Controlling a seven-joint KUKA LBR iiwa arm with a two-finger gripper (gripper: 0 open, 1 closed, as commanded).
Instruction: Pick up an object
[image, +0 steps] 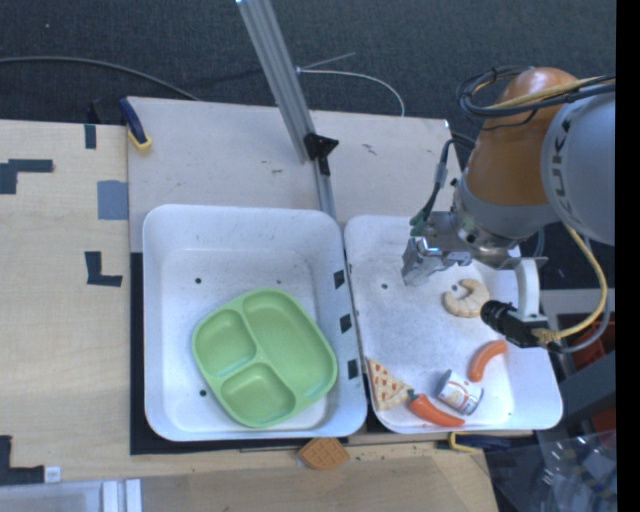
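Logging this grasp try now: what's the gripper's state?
Gripper: cannot be told; it hangs over the right bin, nothing seen in it.

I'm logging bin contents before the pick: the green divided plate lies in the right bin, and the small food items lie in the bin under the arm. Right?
Not quite. The camera view shows the green divided plate in the left bin, not the right. The rest stands: the small food items, such as the carrot and the can, lie in the right bin under the arm.
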